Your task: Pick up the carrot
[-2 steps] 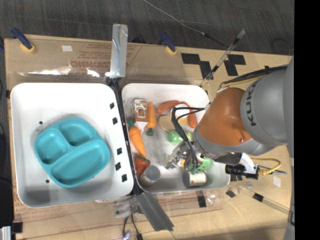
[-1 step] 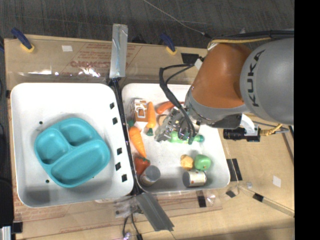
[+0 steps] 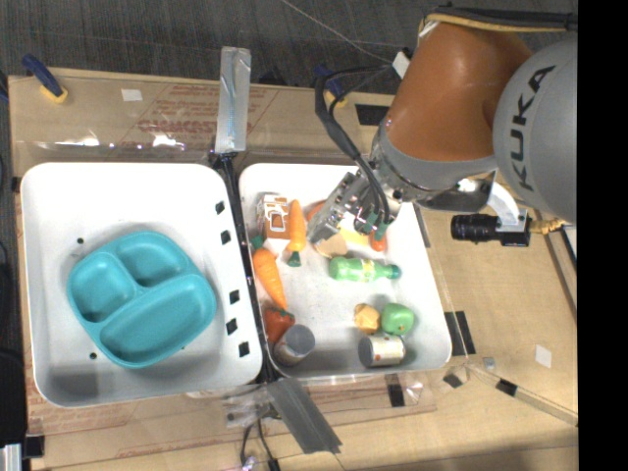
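Observation:
Two orange carrot-like pieces lie in the right bin. The longer carrot rests against the bin's left wall, pointing down the view. A slimmer carrot with a green tip lies just right of it, near the back. My gripper hangs over the back middle of this bin, a short way right of the slim carrot. It sits above a pale yellow item. Nothing visibly rests in the gripper.
The right bin also holds a small orange-and-white carton, a green bottle, a green fruit, a can, a grey cup and a red pepper. A teal divided plate lies in the left bin.

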`<state>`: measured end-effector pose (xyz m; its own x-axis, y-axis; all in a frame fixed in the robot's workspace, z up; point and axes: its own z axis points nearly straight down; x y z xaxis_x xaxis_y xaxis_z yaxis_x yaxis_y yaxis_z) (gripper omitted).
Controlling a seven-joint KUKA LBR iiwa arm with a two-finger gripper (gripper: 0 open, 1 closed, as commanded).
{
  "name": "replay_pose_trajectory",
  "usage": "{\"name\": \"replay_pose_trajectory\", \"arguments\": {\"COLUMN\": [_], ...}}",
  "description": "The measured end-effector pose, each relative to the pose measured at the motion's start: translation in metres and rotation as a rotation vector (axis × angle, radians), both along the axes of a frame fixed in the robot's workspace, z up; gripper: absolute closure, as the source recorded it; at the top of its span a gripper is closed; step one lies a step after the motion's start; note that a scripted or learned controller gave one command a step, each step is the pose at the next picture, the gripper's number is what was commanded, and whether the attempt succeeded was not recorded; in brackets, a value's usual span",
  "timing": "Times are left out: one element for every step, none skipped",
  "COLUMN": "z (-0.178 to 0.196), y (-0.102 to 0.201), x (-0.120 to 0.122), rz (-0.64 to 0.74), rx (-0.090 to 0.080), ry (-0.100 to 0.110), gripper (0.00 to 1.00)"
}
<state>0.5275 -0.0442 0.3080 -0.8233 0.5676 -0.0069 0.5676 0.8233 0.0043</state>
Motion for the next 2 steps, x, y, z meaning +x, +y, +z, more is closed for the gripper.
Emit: {"name": "replay_pose_trajectory", "arguments": {"z": [-0.006, -0.08], "y": [0.067, 0.099], "x": [0.043, 0.072], "rz": [-0.167, -0.041], "rx": [0.001, 0.0], "ry": [0.007, 0.013], "gripper": [1.0, 1.0]}}
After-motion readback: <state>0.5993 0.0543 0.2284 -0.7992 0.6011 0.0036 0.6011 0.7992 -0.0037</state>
